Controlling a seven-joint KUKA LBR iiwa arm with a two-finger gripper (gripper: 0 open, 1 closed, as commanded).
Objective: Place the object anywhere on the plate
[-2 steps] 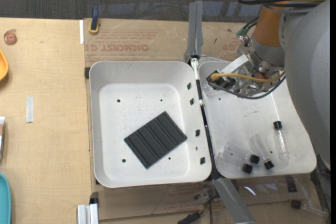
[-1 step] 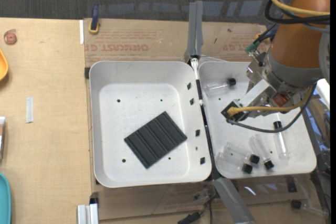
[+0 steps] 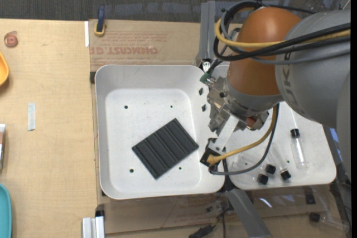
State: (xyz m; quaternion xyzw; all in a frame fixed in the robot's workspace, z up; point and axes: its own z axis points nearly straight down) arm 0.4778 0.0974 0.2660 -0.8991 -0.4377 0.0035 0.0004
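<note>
Your hand (image 3: 222, 114) hangs over the seam between the two shallow white plastic bins, tucked under the wrist and largely hidden by it, so you cannot tell whether it is wide or narrow, nor whether it holds anything. The dark grey ribbed rectangular plate (image 3: 165, 147) lies flat in the left bin (image 3: 103, 120), turned at a slant, right of that bin's middle and near its front wall (its surface runs in parallel raised ridges, matte). It sits just left of the hand, apart from it. In the right bin (image 3: 321, 173) you have a clear slim tube with a black cap (image 3: 298, 147) and three small black blocky pieces (image 3: 270, 168) close together near the front rim. The grey arm (image 3: 318, 64) comes in from the right, its glossy orange band (image 3: 262, 53) bulging over the right bin's back left corner and covering much of it. A brown cardboard sheet (image 3: 145, 44) lies behind the bins, and the pale wooden desk (image 3: 50, 92) spreads to the left.
</note>
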